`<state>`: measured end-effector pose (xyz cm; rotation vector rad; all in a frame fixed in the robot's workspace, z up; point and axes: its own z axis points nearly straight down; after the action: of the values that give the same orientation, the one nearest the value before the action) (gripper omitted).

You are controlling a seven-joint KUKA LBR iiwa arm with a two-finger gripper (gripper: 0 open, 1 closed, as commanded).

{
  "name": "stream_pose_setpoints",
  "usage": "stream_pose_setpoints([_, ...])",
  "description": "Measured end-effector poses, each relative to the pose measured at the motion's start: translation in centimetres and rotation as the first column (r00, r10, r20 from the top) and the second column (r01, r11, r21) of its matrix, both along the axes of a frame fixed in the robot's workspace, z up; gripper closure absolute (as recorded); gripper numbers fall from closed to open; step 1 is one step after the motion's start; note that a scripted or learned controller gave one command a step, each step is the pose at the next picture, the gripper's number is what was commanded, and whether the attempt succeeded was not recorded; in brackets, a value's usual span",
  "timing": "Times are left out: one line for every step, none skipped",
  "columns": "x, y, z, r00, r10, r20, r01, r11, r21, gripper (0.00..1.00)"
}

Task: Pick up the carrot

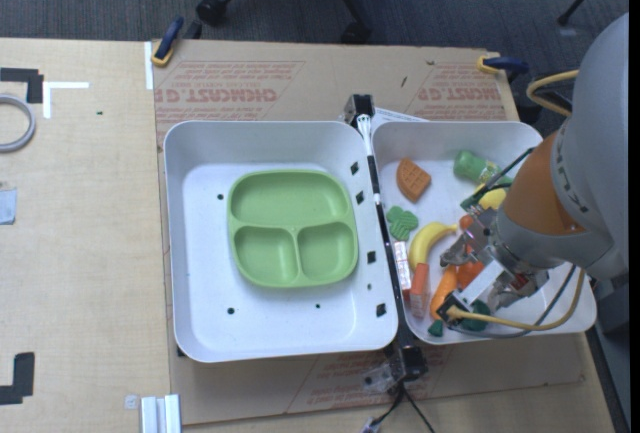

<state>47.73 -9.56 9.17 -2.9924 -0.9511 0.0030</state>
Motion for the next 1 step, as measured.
stream_pose_setpoints([0.0, 0.0, 0.0, 1.0, 0.0, 0.0, 0.0, 1.0, 0.0, 0.0])
